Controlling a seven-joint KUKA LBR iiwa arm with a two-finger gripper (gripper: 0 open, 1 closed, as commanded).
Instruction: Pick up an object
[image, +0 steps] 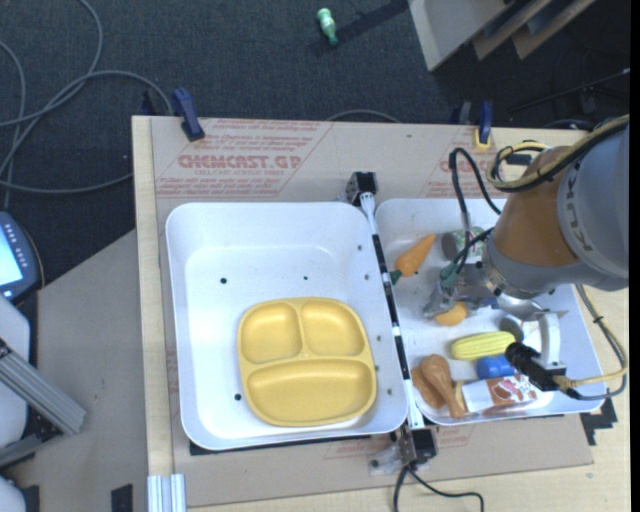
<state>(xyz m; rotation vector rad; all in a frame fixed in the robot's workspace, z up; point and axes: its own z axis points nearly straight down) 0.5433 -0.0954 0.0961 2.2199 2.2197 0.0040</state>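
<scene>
camera view: tool (447, 292) low in right bin (420, 222), beside carrot (415, 255).

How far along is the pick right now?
Done: the arm is over the right bin, with the gripper down among the toy food. In hand: nothing visibly gripped; carrot, corn and drumstick all lie in the bin. Left: grasp and lift one. The yellow tray sits in the left bin.

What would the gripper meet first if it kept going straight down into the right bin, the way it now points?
Probably the small orange piece lying just under the gripper, or the floor of the right bin beside it. Depth is hard to judge from this slanted view.
</scene>
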